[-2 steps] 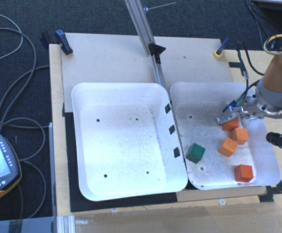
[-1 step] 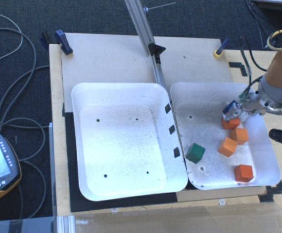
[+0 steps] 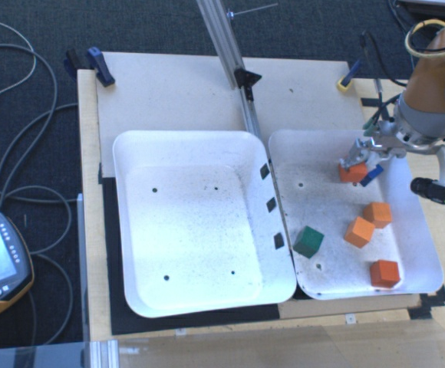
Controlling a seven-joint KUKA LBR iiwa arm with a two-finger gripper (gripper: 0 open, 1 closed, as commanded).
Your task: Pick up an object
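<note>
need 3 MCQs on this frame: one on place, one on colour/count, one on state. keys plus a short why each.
1. Where does the green block lie?
A. in the right bin, near its left wall
B. in the left bin
C. on the bare bench

2. How many orange or red-orange blocks can be seen in the right bin?
A. two
B. four
C. six

3. Where is the gripper?
A. over the left bin
B. at a red-orange block in the right bin's upper part
C. beside the pendant

Answers: 1 A, it lies just right of the divide. 2 B, three lie free lower right and one is at the gripper. 3 B, the arm's end meets that block.
</note>
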